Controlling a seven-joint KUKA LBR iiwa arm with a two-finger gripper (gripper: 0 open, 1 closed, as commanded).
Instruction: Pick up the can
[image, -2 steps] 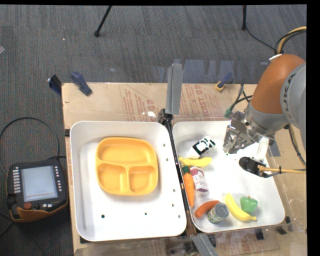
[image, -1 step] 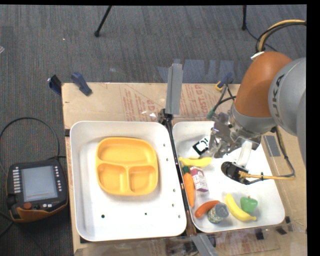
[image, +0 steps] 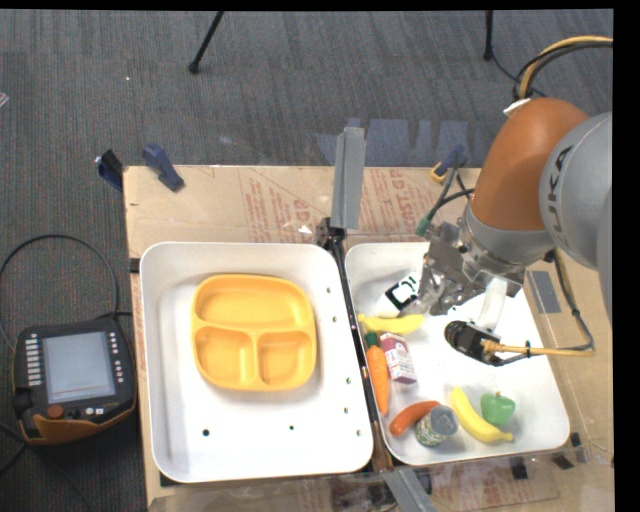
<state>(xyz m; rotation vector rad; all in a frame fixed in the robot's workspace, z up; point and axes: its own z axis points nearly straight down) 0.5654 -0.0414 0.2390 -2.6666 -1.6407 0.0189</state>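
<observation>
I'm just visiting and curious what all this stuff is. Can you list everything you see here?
Bins: two, white, side by side on the bench.
Tray: one, yellow, three compartments, left bin.
Can: one, grey-green, right bin's near edge.
Bananas: two, yellow, right bin.
Carrots: two, orange, right bin.
Pepper: one, green, beside the near banana.
Carton: one, purple-white, right bin.
Pendant: one, grey-orange, floor left.
Arm: one, grey-orange, right.
Gripper: one, above right bin's far side.

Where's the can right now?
The can stands near the right bin's front edge, touching the chili on its left and beside a banana.
</observation>
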